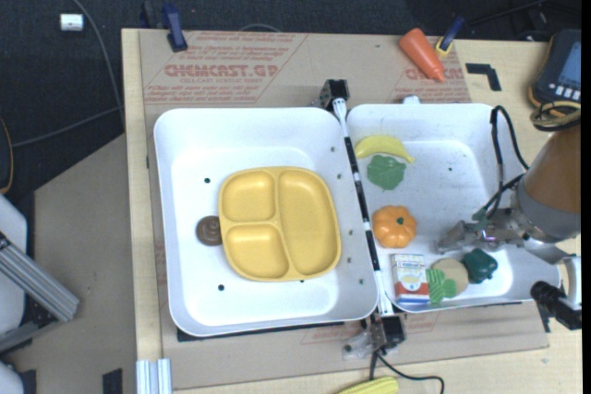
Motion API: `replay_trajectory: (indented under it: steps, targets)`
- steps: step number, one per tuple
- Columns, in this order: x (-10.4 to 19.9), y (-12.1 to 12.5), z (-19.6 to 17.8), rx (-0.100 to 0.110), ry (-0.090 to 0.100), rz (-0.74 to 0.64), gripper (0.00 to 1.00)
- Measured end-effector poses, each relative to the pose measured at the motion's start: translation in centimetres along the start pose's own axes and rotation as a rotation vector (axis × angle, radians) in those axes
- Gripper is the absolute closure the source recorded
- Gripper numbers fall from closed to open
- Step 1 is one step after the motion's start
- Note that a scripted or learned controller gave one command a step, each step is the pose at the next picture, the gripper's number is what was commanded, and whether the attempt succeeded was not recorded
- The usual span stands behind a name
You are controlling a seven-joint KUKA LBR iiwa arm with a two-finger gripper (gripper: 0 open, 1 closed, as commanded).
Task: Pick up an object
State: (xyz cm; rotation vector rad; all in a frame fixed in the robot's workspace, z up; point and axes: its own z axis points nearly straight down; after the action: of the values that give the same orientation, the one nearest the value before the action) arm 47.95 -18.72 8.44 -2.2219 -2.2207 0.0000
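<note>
A dark carpet floor lies around the surface (277,60), which is covered by a brown cardboard sheet with red printed writing; on the left part I can read "CHEMCAST GP", and the smaller lines under it are too fine to read. A similar red print is on the right part, half hidden. Two white bins stand side by side on it, their inner walls touching along a black seam. The left bin (175,198) carries a yellow divided plate (277,224) near its middle, and a small brown round piece (209,231) lies just beside the plate's left edge; around the plate there is much bare white floor. The right bin (443,129) is more crowded at its left and front side: a yellow banana (383,147), a green leafy toy (386,172), an orange pumpkin (394,226), a small carton (410,280) with red and white print that I cannot read, a pale round piece (450,272) and a dark green piece (479,266). The back right part of this bin is open. The arm comes in from the right, and the hand (476,235) is low in the right bin, just above the dark green piece; I cannot tell how its parts stand or if it touches something. An orange bottle (423,55) lies on the cardboard behind the right bin.
</note>
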Motion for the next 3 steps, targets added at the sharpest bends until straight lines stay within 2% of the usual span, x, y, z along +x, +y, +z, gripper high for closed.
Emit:
replay_trajectory:
  steps: [1,2,3]
  targets:
    - [-2.9,0.0,0.0,0.000,0.001,-0.001,0.00]
    - [-3.7,4.3,-7.1,-0.003,-0.002,-0.002,0.00]
    - [-0.3,-0.1,0.0,0.000,0.000,0.000,0.00]
